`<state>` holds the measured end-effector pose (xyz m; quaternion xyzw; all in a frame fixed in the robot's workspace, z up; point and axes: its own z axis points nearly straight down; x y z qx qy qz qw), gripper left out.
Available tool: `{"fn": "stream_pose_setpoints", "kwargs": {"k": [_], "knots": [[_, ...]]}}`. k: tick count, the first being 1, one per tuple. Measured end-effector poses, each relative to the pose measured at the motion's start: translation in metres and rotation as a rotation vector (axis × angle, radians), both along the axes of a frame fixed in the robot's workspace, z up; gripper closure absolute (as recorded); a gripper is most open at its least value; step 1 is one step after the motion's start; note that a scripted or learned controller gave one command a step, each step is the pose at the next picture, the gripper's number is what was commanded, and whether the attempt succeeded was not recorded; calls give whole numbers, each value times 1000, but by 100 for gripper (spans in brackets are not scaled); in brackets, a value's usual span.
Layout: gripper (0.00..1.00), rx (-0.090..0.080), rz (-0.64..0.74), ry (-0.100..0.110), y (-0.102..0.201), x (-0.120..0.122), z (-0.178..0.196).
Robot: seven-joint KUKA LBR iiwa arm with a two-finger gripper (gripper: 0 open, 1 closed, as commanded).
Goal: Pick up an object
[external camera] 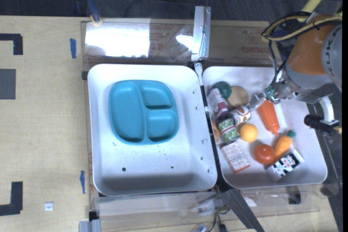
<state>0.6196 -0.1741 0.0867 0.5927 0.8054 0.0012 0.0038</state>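
Gripper (270,94) sits over right bin (315,171) just beside the carrot (268,116); finger state cannot be determined.

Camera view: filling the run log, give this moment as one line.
arm: over right bin | tool: beside carrot, nothing seen held | left bin: blue tray

Both bins (103,117) are white. The divided tray (144,111) is turquoise. The carrot (268,116) is orange, the tomato (263,153) red, and the small ball (248,132) yellow. The carton (286,164) is black and white. The arm (311,57) is grey with an orange band.
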Motion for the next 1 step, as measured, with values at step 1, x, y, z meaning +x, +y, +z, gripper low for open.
{"fn": "stream_pose_setpoints", "kwargs": {"k": [1], "knots": [[0, -4, 433, -2, 4, -22, 115]]}}
